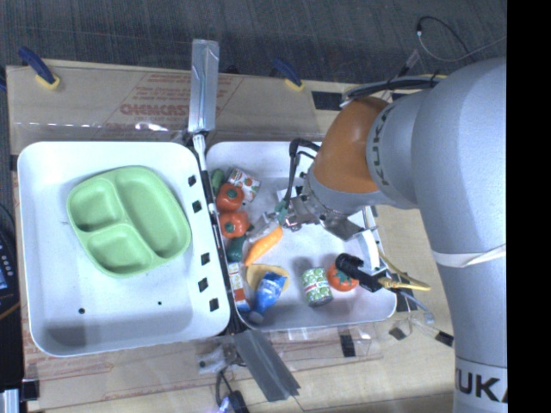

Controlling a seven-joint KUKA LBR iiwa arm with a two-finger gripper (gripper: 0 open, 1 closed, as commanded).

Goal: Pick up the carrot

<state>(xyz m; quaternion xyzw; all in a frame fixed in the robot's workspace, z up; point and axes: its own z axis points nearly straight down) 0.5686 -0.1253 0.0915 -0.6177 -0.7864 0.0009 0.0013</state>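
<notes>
The orange carrot (263, 245) lies at a slant in the right bin (293, 315), near its left side, with its thick end pointing up and to the right. My gripper (287, 216) hangs low over the bin, right at that upper right end of the carrot. The orange band and grey wrist (349, 157) hide most of the gripper's body. I cannot see whether it touches the carrot.
Two red tomatoes (229, 198) (233, 225) and a small can (244, 181) sit up-left of the carrot. A banana (263, 274), a blue packet (269, 293), a green can (317, 286) and a red item (343, 280) lie below it. A green divided plate (129, 220) rests in the left bin (52, 317).
</notes>
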